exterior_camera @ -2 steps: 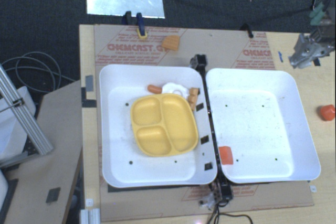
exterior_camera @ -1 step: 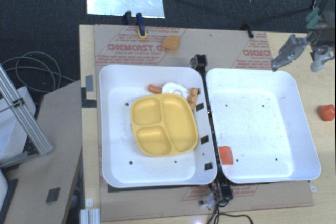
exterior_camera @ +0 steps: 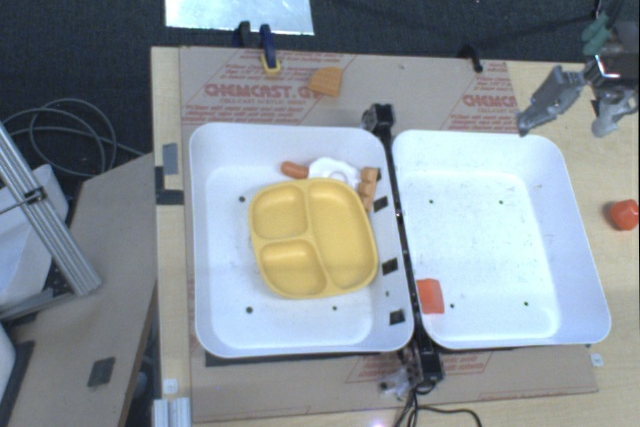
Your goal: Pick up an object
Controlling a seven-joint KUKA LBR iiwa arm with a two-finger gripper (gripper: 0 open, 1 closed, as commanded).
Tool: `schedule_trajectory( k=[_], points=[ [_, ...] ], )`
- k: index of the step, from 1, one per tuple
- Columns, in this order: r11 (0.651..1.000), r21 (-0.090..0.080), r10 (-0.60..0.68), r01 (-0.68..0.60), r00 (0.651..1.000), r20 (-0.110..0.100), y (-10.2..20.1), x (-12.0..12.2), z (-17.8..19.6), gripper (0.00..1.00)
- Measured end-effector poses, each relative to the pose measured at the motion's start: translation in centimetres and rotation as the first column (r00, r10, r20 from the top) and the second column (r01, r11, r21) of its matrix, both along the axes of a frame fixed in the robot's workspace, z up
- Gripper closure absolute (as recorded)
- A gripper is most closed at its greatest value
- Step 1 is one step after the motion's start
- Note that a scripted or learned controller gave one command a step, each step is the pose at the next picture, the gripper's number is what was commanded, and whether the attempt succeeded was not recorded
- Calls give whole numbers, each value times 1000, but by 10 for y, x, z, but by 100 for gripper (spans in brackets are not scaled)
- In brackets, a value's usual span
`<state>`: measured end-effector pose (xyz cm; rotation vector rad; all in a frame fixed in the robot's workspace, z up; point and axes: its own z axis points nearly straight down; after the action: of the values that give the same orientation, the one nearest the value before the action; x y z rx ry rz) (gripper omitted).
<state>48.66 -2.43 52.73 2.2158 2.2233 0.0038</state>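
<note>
The orange block (exterior_camera: 429, 295) is lying at the right bin's (exterior_camera: 575, 245) near-left corner. We are seeing the tool (exterior_camera: 575, 110) hovering off that bin's far-right corner, fingers spread and holding nothing (the approach step, we are judging). Next it needs to travel across and descend over the block.

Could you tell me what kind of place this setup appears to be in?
Most likely a robotics lab bench set up for grasping trials. Two white bins sit side by side on a protected board, a yellow divided plate and small toy items lie in the left one, and a gripper hangs above the right.
</note>
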Motion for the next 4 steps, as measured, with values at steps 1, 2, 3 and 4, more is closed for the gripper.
schedule_trajectory(
  k=[1, 2, 3, 4],
  points=[
    [1000, 0, 4, -4, 1000, 4, 0, 1, 12, 100],
    [1000, 0, 4, -4, 1000, 3, 0, 1, 11, 0],
    [1000, -5, -15, 15, 1000, 0, -140, -1, 8, 0],
    [1000, -1, 0, 0, 1000, 0, -132, 0, 8, 0]
  ],
)
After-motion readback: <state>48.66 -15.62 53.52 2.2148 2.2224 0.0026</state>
